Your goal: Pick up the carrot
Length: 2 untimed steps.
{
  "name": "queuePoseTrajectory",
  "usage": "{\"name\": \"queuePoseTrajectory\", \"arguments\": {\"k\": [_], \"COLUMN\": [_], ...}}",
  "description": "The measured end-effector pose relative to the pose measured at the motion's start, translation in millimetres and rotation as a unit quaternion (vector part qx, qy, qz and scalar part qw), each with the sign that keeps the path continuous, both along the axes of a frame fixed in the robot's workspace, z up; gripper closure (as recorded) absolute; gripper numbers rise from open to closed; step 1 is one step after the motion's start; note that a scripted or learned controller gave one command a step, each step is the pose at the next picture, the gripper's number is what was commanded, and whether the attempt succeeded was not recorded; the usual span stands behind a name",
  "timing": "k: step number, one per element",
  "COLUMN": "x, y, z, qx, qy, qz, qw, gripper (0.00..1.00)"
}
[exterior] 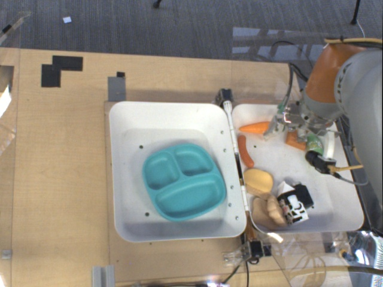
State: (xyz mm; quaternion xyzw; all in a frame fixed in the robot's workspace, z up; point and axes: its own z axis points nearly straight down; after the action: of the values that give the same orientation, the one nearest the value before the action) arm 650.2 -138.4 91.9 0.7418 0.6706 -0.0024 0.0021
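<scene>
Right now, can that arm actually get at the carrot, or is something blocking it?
Probably yes. The end effector sits right beside the carrot in the right bin, at its thick end. Nothing lies on top of the carrot; the hot dog lies just below it, apart.

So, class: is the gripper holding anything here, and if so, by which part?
It cannot be told: the gripper sits at the orange tapered carrot's thick end, but a hold isn't visible.

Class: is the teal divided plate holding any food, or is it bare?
Bare. The teal divided plate shows three unfilled compartments, alone in the left white bin.
</scene>
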Motion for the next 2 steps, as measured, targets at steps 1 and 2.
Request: {"name": "queuePoseTrajectory", "arguments": {"k": [1,2], "x": [18.9,19.2], "y": [55.1,57.5], "z": [-5.7,6.0], "qx": [0.0031,0.0060], "qy": [0.001,0.004], "qz": [0.099,0.102], "qw": [0.9951,0.9948], "gripper": [0.00,1.00]}}
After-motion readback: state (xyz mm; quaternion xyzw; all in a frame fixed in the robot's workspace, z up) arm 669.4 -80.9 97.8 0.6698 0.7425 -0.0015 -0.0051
